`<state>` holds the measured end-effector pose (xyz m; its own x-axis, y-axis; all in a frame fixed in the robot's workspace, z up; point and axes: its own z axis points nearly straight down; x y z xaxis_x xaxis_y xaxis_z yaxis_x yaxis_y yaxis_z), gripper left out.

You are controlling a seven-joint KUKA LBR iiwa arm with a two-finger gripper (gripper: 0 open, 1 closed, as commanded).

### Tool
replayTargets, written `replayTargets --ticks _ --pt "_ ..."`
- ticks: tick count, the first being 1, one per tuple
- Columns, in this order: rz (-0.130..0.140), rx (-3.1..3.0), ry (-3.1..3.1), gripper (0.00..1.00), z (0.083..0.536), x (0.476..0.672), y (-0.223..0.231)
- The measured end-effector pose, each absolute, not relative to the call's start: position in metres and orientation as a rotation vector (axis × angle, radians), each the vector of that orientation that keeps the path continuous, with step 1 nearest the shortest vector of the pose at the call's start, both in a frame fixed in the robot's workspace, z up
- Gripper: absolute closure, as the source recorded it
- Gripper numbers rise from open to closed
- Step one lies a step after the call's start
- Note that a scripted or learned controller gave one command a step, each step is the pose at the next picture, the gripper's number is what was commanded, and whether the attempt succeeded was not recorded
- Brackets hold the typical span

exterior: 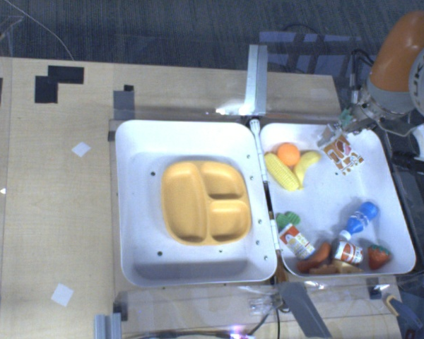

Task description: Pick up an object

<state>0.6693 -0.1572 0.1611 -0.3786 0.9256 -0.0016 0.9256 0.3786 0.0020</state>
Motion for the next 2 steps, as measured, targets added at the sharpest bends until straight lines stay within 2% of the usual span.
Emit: replayTargets --ticks 1,2 --pt "0.005 1.893 2.502 1.0 0.162 0.617 -0.131" --pt "0.005 1.893 2.497 1.0 0.193 0.608 -0.164"
